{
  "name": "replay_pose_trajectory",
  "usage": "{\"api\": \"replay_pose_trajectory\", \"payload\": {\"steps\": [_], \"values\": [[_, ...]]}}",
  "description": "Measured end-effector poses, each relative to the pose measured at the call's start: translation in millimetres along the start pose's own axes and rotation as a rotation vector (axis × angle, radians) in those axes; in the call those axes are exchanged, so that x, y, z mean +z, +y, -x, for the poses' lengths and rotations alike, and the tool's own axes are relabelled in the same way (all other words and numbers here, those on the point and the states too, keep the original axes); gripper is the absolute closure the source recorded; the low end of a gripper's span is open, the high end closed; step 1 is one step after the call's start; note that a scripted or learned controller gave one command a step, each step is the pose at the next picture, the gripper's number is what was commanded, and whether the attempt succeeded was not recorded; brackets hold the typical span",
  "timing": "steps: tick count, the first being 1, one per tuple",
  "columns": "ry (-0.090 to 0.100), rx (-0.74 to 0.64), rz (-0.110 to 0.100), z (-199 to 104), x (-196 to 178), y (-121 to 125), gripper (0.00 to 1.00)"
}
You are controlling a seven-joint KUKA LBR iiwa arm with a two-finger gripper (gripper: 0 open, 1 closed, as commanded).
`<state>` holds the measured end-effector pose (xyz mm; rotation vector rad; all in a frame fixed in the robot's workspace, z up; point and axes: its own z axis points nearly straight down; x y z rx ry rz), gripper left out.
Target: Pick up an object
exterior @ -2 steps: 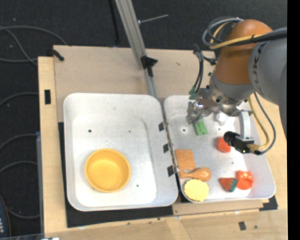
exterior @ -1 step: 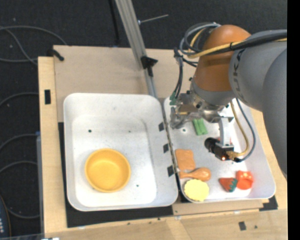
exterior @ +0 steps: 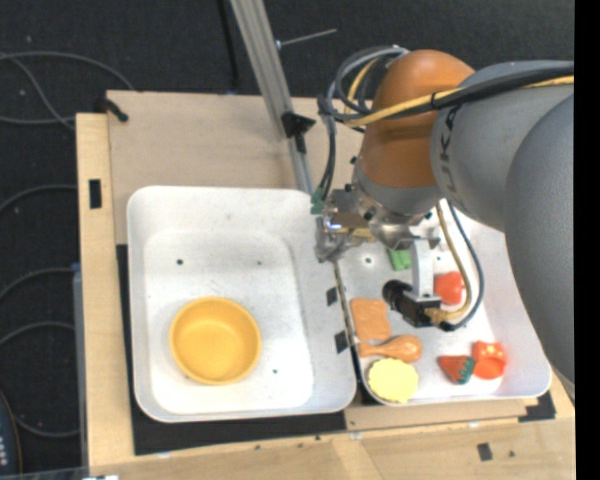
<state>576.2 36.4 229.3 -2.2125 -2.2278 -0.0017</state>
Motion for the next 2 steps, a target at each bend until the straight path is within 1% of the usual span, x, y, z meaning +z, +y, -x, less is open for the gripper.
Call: {"api": "replay_pose_trajectory", "payload": {"steps": [1, 2], "values": [[0.0, 0.0, -0.002, -48.7, 3.9, -7.1, 1.0], [-0.001, 0.004, -0.002, -46.0, 3.8, -6.7, 0.0]]}}
